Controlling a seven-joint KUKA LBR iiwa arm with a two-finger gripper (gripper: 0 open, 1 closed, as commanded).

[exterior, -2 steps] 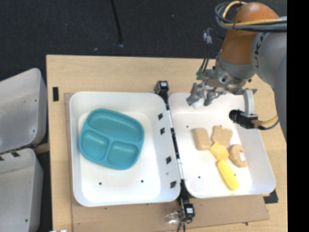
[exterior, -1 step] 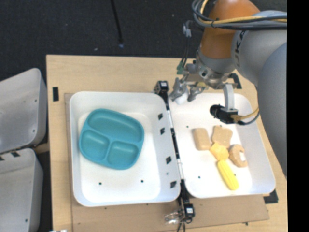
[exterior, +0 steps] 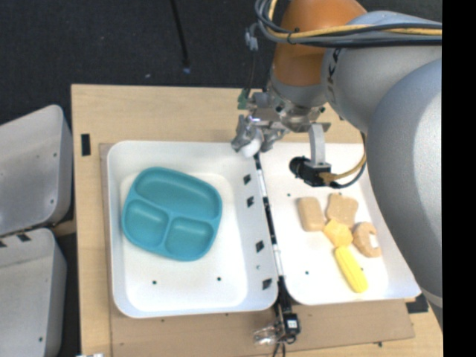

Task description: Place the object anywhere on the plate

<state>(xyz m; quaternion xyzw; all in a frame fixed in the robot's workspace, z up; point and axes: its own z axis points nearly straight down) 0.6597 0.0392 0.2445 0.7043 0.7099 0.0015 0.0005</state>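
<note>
Nearest, a yellow banana (exterior: 349, 265) lies among food pieces in the right bin (exterior: 297, 199). Nothing sits on the teal plate (exterior: 172, 213), so placing remains. Whether the hand (exterior: 249, 141) grips anything, I cannot tell.

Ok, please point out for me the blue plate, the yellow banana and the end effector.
blue plate (exterior: 172, 213): camera view, on the ridge between its compartments.
yellow banana (exterior: 349, 266): camera view, middle of its body.
end effector (exterior: 249, 146): camera view, at its tip over the divider between the bins.
</note>
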